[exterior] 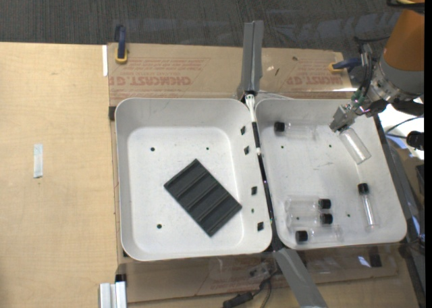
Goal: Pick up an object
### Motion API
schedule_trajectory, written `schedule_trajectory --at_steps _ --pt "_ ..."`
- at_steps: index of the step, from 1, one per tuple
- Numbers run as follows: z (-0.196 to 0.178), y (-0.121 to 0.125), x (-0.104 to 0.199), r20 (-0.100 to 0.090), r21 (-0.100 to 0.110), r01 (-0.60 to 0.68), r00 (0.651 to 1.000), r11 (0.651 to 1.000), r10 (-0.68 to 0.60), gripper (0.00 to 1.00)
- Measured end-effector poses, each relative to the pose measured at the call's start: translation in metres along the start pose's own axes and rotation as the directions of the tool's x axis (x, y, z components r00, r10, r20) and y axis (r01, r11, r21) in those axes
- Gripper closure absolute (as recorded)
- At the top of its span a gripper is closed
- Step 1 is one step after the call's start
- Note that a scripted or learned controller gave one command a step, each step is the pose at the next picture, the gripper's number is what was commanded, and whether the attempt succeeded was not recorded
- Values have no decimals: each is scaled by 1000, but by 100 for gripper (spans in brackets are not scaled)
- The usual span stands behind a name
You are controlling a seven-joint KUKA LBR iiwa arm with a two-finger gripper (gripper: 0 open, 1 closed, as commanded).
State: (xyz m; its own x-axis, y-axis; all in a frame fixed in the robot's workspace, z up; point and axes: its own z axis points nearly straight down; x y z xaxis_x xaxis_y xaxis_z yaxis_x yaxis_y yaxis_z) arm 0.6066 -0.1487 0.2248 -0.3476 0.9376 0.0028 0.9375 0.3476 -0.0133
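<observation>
While the hand hovers, grip state indeterminate, a clear vial lies just below it in the right bin; being smooth and round, it may roll from closing fingers

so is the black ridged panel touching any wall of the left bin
Apart. The camera view shows white floor all around the black ridged panel, well inside the left bin walls.
</observation>
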Motion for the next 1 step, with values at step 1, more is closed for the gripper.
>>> schedule_trajectory --at_steps 1 --pt "13 41 18 3 -10 -32 999 999 32 100"
